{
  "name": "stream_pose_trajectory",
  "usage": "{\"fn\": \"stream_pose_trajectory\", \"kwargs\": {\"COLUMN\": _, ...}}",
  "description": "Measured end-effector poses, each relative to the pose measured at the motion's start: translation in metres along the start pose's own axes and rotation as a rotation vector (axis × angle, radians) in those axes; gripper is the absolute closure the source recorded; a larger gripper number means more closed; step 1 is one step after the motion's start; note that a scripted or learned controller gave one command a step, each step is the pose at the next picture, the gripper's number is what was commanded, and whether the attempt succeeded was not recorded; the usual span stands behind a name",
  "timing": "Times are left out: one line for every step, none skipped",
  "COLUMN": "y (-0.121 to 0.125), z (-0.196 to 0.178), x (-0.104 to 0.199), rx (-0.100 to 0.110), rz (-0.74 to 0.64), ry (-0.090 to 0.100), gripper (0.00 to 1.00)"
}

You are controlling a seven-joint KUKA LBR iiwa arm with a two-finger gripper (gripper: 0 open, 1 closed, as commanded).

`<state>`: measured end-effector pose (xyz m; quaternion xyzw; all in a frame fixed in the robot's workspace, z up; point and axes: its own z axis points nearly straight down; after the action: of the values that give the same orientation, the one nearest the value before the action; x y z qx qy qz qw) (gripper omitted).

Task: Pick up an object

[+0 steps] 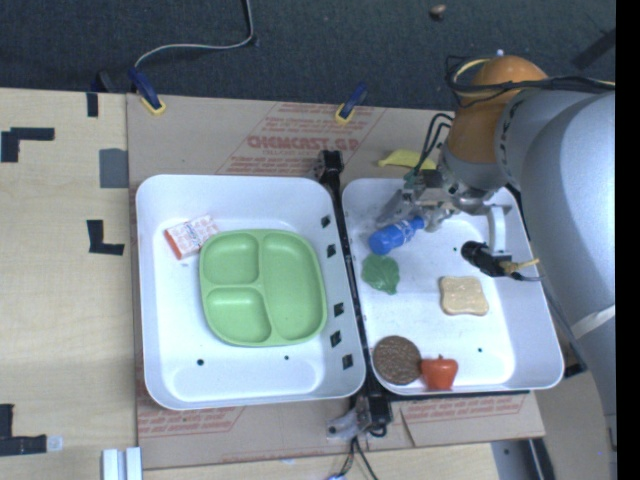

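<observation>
The arm [565,158] runs off the right edge, so most of its grey bulk is cut away. Its wrist covers the far corner of the right bin [520,373], and the jaws are lost in a tangle of metal above the blue bottle [396,236]; how they stand is beyond telling. The bottle's far end is tucked under them. The red and white packet [189,235] in the left bin [160,268] carries print too small to read, and perhaps it is a sachet.

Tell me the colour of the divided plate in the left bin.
Light green; the divided plastic plate shows best in the camera view.
</observation>
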<state>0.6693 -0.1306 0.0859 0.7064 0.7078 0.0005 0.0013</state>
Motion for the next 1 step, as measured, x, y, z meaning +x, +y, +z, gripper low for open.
{"fn": "stream_pose_trajectory", "kwargs": {"y": -0.0002, "z": 0.0000, "x": 0.0012, "rx": 0.000, "rz": 0.001, "ry": -0.001, "gripper": 0.00}}
